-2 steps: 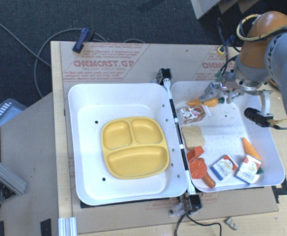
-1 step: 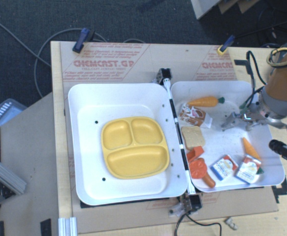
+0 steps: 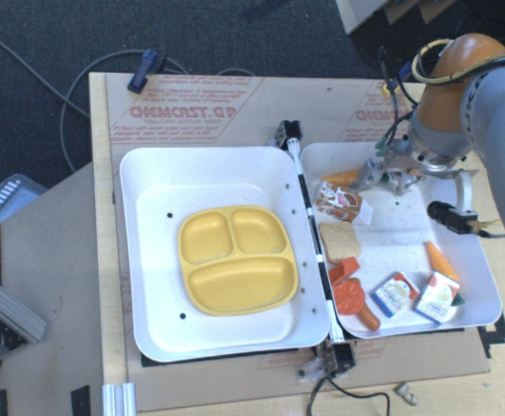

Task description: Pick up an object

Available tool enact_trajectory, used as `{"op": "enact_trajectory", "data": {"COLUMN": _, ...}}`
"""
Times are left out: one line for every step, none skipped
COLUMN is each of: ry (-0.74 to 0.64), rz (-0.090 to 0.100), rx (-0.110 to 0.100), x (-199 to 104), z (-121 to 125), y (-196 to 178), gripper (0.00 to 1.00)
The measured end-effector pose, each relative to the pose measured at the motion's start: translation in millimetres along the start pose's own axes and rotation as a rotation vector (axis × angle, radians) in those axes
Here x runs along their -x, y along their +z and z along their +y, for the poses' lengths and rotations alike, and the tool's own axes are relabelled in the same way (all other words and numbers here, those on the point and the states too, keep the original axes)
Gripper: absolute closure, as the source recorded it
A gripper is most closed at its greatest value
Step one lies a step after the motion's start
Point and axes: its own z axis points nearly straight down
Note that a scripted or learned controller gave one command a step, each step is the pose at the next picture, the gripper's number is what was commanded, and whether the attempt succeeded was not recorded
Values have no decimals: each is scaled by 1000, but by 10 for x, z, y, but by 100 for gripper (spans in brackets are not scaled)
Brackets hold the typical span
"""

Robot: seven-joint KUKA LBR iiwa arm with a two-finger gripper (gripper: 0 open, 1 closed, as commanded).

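Red "CHEMCAST GP" print repeated on bench sheet (image 3: 191, 111).

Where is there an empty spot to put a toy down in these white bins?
In the left bin, bare floor rings the yellow divided tray, widest along the far edge and left side. In the right bin, a bare patch lies mid-bin between the slice of bread and the carrot. Its near edge is crowded with small cartons and red pieces; the tool hangs over the far end.
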Motion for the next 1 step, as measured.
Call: {"op": "enact_trajectory", "data": {"ry": 0, "rz": -1, "rx": 13, "x": -647, "z": 28, "y": -2, "gripper": 0}}
